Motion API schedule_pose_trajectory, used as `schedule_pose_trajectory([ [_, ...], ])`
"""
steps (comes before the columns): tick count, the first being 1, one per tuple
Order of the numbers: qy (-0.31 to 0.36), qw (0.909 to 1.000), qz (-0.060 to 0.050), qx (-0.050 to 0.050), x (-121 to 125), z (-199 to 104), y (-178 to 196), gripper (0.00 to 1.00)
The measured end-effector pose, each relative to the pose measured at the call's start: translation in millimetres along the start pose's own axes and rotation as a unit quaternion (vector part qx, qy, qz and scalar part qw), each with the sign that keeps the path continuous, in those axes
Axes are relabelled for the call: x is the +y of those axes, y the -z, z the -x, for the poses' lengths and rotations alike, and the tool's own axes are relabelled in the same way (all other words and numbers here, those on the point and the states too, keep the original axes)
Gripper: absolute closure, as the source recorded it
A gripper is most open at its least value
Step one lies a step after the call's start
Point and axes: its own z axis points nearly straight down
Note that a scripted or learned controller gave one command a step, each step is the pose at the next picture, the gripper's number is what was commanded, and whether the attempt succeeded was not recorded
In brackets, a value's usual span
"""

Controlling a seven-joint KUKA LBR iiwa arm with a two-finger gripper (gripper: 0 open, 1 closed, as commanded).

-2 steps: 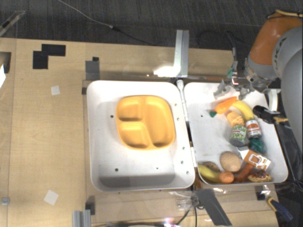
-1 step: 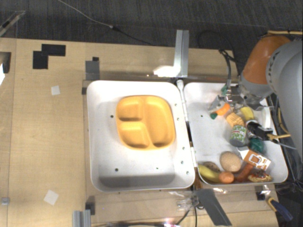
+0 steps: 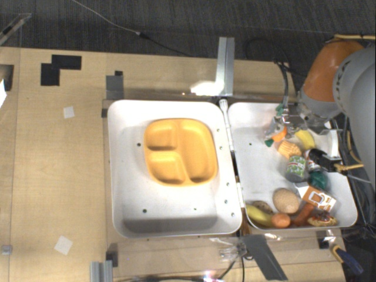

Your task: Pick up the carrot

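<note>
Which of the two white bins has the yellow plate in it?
The left bin. A yellow divided plate lies in it alone, while the right bin, where the gripper reaches, holds a heap of toy food.

You have two white bins: the left bin [image 3: 120, 175] carries one yellow divided tray [image 3: 178, 150]. The right bin [image 3: 252, 169] holds roughly ten small food items, among them one banana [image 3: 258, 214], one potato [image 3: 286, 200] and one can [image 3: 296, 167].
</note>
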Motion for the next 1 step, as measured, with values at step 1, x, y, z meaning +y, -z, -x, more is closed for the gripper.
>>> schedule_pose_trajectory([
  [1,-0.121,0.9926,0.001,0.002,14.4,-58.5,93.0,1.00],
])
